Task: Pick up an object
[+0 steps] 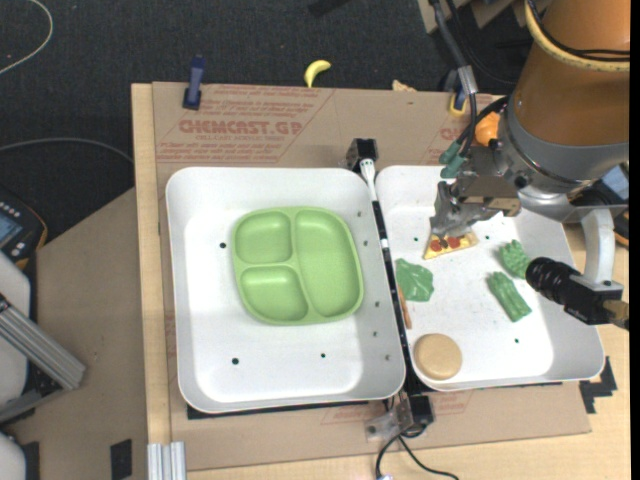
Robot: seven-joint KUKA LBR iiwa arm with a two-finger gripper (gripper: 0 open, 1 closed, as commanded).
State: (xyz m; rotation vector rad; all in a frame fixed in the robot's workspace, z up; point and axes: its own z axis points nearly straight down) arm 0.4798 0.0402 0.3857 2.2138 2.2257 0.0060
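2 shallow white bins side by side on a cardboard-covered desk. Left bin: 1 light green divided plate with 3 compartments, lying flat near the middle. Right bin: toy pizza slice, yellow with red spots, in the upper middle; crumpled green leafy piece just below-left of it, close to the bins' shared wall; round tan bun-like disc near the front edge; elongated green ridged piece toward the right, with a smaller green lump just above it, the 2 close but apparently apart. Arm entering from the right, grey body with orange band at upper right. Pincer positioned low over the upper part of the right bin, directly above the far edge of the pizza slice, tips at or touching it; contact not resolvable. Pincer opening: cannot tell, fingers dark and merged with the wrist housing from this angle. Nothing visibly lifted; pizza slice appears flat on the bin floor. Outside the bins: small yellow banana-shaped object on the dark floor beyond the desk's far edge, blue clamp at the far left corner of the cardboard.
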